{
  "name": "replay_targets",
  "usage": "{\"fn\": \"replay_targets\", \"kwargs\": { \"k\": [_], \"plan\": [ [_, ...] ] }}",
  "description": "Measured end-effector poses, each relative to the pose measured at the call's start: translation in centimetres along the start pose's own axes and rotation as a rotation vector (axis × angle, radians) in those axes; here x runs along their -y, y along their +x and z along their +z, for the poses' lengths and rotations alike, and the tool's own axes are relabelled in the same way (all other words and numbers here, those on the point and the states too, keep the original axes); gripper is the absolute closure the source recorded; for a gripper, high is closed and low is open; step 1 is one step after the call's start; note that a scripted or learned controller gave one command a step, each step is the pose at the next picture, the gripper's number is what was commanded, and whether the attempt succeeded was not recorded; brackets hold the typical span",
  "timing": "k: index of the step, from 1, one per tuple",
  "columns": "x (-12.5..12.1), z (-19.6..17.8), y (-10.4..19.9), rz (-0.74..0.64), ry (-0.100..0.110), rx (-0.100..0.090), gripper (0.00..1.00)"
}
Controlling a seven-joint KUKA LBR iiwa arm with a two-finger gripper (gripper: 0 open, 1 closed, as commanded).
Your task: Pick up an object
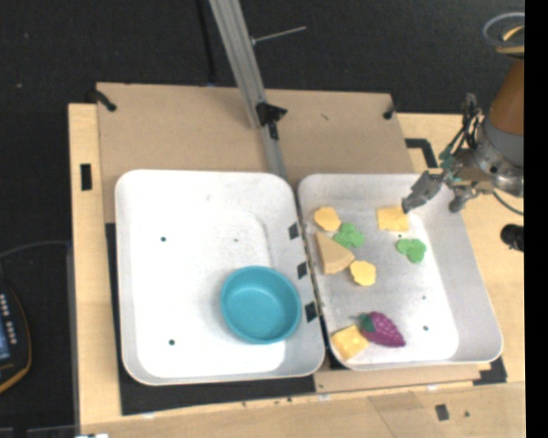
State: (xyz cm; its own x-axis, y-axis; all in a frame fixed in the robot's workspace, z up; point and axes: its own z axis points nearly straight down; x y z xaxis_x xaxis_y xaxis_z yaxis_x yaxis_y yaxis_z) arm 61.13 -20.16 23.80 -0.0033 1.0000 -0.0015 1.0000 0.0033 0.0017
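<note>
The yellow block (392,219) lies near the right bin's (470,286) far edge, right under your gripper (436,192). Its fingers are spread wide, holding nothing. Closing too high or off-centre could nudge it toward the green piece (411,249).

The arm (504,121) comes in at the right side of the camera view, high on the frame's right margin. Its orange band shows uppermost, with the grey wrist (498,158) just below it, and dark cables run down the wrist's left side. From the wrist the gripper (438,197) hangs down and to the left. Its two fingers are spread apart, the jaws standing well separated: the left finger (418,192) slants down and leftward as a grey blade, and the right finger (458,199) is shorter and darker. Nothing sits between them.
</note>
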Motion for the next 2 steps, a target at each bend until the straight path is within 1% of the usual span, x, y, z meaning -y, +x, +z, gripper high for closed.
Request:
{"fn": "replay_targets", "kwargs": {
  "k": [1,2],
  "plan": [
    [0.0,0.0,0.0,-0.001,0.000,0.001,0.00],
    [-0.3,4.3,-0.5,0.003,0.004,0.001,0.00]
  ]
}}
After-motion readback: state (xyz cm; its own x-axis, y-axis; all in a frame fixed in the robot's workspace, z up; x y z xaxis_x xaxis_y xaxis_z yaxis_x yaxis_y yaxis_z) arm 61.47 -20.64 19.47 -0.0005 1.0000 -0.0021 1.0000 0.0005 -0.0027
